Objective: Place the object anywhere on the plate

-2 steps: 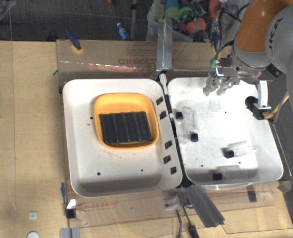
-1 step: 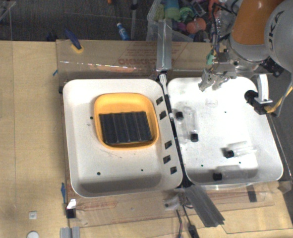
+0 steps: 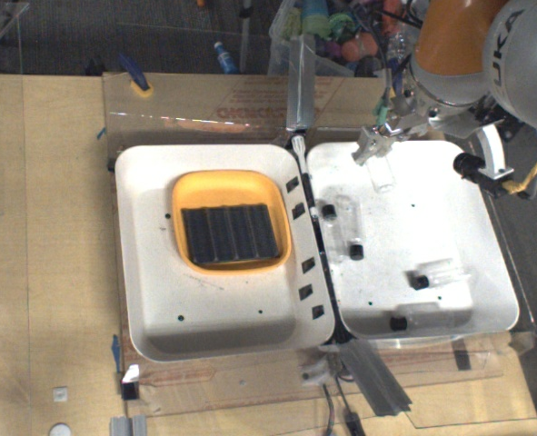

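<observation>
While the grey arm [image 3: 486, 25] with its orange band reached in from the upper right of the frame, its gripper [image 3: 377, 143] hung over the upper left part of the right bin [image 3: 486, 234], close to that bin's back rim. How far the gripper was open could not be told at this size, and nothing was seen in its grasp.

Left bin [image 3: 150, 316]: a shallow white tray in the centre left of the frame. It bore an orange plate [image 3: 232, 184] with rounded corners, set in the upper middle of the bin. A dark ribbed insert [image 3: 230, 232] covered most of the plate's floor.

Right bin: three clear objects lay on its white floor, hard to make out against it. One clear tube-like object with dark end pieces [image 3: 343, 230] lay near the bin's left wall, just right of the divider between the bins. A second clear object with a dark cap [image 3: 436, 278] lay toward the lower right of the bin. A third small clear piece [image 3: 382, 178] lay just below the gripper. All three were in the right bin, well apart from the plate.

Background, top of the frame: a clear box of coloured items [image 3: 345, 12].
</observation>
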`<state>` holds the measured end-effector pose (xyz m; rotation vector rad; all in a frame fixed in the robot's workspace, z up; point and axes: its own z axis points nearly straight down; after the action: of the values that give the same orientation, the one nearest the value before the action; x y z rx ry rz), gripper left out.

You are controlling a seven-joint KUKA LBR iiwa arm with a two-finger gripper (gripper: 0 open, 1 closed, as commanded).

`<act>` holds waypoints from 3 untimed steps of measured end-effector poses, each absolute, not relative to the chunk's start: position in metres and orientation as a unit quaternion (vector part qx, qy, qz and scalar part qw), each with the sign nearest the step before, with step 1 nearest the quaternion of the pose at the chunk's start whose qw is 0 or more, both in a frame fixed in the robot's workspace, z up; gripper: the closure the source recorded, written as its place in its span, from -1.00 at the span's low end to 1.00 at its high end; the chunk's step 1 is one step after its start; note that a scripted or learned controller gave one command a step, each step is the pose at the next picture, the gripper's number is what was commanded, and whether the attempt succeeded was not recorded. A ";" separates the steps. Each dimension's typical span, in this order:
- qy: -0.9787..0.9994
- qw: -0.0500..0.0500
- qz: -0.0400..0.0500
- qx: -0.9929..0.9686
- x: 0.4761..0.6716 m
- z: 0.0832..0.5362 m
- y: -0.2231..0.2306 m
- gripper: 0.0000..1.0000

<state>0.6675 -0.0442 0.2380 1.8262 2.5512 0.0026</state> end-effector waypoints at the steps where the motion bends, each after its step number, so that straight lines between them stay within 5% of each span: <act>1: 0.829 0.003 0.001 0.559 0.668 0.258 -0.043 1.00; 3: 0.902 0.003 0.001 0.433 0.668 0.290 -0.065 1.00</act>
<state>0.6676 -0.0654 0.2900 1.3565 2.8273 0.0033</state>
